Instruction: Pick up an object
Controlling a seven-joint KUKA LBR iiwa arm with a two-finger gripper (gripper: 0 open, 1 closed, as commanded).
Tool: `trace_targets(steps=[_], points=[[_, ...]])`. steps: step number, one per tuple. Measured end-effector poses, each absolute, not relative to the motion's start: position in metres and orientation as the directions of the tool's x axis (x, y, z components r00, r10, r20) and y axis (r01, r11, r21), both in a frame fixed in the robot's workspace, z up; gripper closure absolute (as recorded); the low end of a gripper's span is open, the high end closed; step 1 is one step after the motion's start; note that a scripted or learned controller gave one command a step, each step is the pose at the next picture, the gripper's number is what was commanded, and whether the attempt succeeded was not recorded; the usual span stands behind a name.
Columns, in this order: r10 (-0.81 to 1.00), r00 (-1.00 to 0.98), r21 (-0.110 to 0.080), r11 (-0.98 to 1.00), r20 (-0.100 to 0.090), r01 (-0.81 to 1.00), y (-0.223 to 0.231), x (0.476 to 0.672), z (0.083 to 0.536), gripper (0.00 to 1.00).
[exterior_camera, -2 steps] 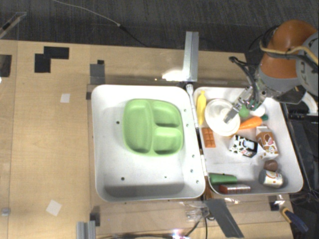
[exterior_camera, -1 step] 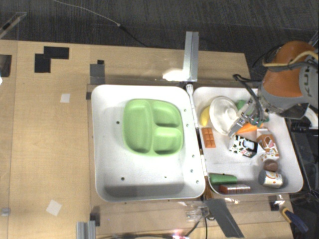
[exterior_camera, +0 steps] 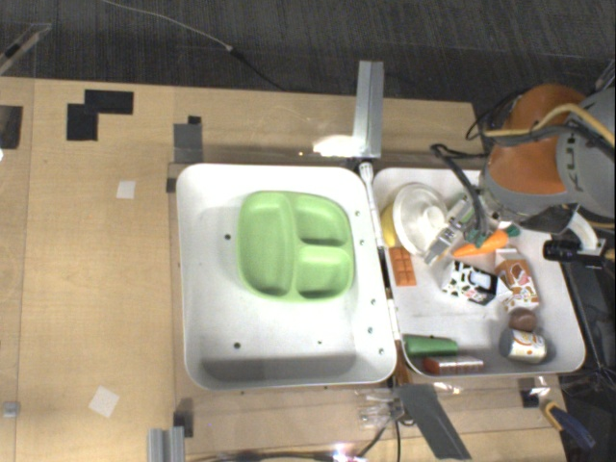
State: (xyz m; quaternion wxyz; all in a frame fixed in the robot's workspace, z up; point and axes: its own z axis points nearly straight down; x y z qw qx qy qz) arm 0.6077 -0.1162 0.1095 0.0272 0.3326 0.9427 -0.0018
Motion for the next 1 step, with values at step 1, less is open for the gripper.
trace_targets(steps=[1], points=[[0.673, -0.739, 0.021, 0.74, -0.04, 0.673, -0.1183, 0.5737, 0.1019, 0.0]])
